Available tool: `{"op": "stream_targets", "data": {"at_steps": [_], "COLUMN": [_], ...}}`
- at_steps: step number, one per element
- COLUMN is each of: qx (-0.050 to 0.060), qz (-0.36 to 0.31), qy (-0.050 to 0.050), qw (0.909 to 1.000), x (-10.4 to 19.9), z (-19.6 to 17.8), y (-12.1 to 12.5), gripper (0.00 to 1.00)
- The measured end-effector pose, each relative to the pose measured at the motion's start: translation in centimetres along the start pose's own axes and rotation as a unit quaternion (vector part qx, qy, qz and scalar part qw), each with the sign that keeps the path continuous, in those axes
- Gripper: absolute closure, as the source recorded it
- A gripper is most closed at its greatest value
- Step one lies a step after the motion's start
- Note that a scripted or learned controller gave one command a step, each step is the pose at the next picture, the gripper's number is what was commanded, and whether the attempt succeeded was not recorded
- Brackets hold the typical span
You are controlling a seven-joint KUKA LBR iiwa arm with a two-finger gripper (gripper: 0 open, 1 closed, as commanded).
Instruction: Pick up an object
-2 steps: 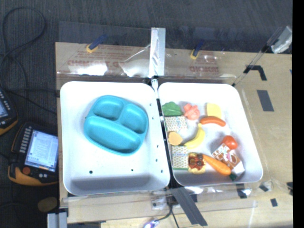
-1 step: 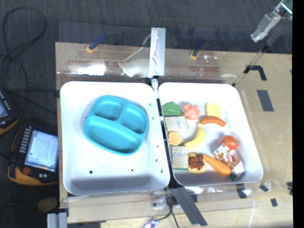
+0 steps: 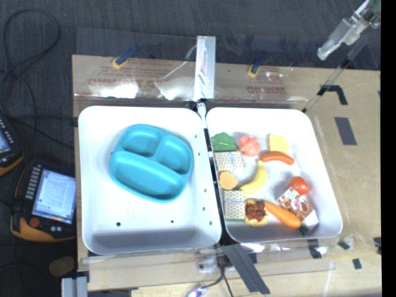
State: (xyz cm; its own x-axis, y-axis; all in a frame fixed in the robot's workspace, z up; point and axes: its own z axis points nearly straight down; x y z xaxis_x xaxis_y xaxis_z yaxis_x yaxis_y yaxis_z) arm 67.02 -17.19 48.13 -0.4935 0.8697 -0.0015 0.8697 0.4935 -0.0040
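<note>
Smooth blue sectioned plate [image 3: 151, 161] in left bin [image 3: 93, 228]; glossy plastic food in right bin [image 3: 328, 190]; jaws unreadable

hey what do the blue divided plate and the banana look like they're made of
Blue divided plate: probably moulded plastic, smooth with a soft sheen, uniform colour, rounded compartment ridges. Banana: likely toy plastic, flat even yellow, no natural spotting; too small to be sure.

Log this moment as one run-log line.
gripper: top right, above bench, away from bins | held: nothing seen | blue divided plastic plate: left white bin | toy foods incl. orange plastic carrot: right white bin
</note>
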Motion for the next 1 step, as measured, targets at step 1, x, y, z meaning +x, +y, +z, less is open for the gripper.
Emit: {"op": "stream_targets", "data": {"at_steps": [1], "qx": [0.002], "qz": [0.238], "qy": [0.001], "qw": [0.9714], "x": [-0.01], "z": [0.84], "y": [-0.03], "gripper": [0.00]}}
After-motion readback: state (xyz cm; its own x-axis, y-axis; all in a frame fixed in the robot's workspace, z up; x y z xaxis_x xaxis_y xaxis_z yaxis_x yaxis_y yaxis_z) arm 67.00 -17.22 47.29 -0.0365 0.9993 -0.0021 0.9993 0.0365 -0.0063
